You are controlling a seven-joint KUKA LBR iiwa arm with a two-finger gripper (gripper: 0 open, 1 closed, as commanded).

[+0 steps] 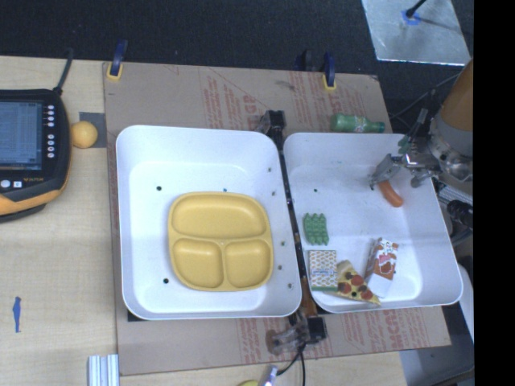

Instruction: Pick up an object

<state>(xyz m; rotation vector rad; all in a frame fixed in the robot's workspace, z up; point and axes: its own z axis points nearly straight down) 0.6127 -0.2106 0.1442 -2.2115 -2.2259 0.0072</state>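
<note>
My pincer (396, 170) hangs over the far right part of the right bin (418, 296), reaching in from the desk's right edge; its two metal fingers look spread, closed on nothing, with the tips just above a small orange sausage-shaped piece (392, 194). That piece lies on the bin floor near the far right corner, touching or just below one fingertip; I cannot tell which. I judge it the nearest candidate: light, probably smooth plastic, rounded, so it may roll or slip out. The best hold is across its short middle, fingers straddling its long axis.

Count in the right bin: one orange piece, one green studded block (315, 228) near the left wall, one checkered card (323, 267) towards the near left corner, one pizza-slice toy (355, 285) just beside it at the near wall, one red-and-white packet (385, 261) near the near right corner. The flat ones look thin and hard to pinch from above; the green block looks stiff and easy to grip.

The left bin (137, 215) holds one yellow divided tray (220, 240) with three compartments. On the desk outside the bins: one green bottle (357, 123) beyond the right bin's far edge, one yellow ball (84, 133) and one handheld control pendant (28, 155) at the left edge.
</note>
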